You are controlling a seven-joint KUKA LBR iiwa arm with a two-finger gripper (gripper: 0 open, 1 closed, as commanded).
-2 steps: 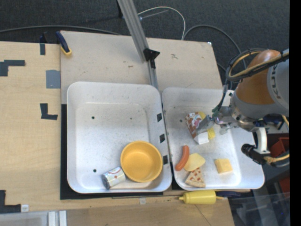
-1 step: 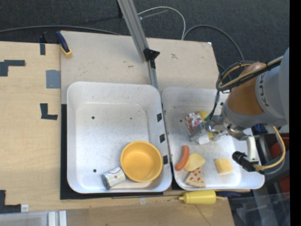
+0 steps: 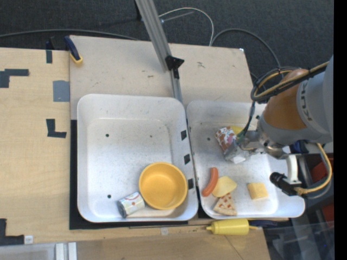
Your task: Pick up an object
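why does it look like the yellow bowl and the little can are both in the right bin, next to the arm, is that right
Not quite. The camera view shows the yellow bowl and the little can in the left bin, not the right one. They sit together at its near edge. The arm reaches over the right bin, so they are not next to it.

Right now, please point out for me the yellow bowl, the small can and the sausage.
yellow bowl (image 3: 162,185), camera view, on the middle of its inside floor.
small can (image 3: 130,203), camera view, on its labelled side.
sausage (image 3: 210,181), camera view, on the middle of its length.
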